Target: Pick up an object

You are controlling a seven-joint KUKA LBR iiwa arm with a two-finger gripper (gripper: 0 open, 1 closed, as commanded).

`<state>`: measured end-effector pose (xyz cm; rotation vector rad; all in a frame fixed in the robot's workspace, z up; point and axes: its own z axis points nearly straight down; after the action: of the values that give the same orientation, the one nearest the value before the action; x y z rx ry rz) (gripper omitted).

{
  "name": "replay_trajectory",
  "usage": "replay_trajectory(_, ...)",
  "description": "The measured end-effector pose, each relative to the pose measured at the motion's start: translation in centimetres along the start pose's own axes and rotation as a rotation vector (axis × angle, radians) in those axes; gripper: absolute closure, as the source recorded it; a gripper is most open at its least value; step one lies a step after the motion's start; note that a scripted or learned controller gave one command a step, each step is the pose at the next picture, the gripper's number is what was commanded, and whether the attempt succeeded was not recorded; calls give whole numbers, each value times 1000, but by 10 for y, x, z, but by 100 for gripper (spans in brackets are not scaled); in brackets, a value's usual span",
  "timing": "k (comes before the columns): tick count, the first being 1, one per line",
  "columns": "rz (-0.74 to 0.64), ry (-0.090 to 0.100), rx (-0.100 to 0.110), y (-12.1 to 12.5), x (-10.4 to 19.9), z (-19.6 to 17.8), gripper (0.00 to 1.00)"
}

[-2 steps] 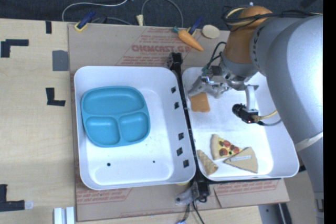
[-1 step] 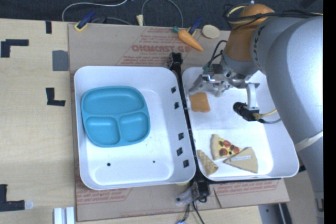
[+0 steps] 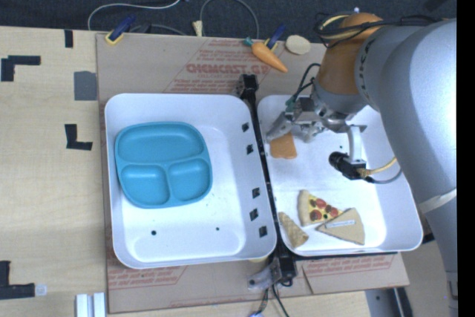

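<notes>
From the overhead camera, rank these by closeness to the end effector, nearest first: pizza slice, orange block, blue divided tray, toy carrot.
Measured from the end effector:
1. Orange block, in the right bin, just below it.
2. Toy carrot, on the cardboard above the bins, and pizza slice, lower in the right bin: too close to call.
3. Blue divided tray, in the left bin.

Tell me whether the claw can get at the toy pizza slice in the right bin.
Probably yes: the red-dotted toy pizza slice lies uncovered on the floor of the right white bin, and the claw hovers nearby with nothing between.
</notes>
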<state>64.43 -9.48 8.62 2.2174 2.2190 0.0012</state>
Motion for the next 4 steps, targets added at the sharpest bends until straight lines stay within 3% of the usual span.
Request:
replay_trajectory(1, -1, 3, 2, 18, -9, 1, 0)
replay_trajectory(2, 0, 0, 0, 3, 0, 0, 0)
replay_trajectory(3, 0, -2, -3, 4, -1, -11, 100)
replay_trajectory(4, 0, -1, 0, 4, 0, -10, 0)
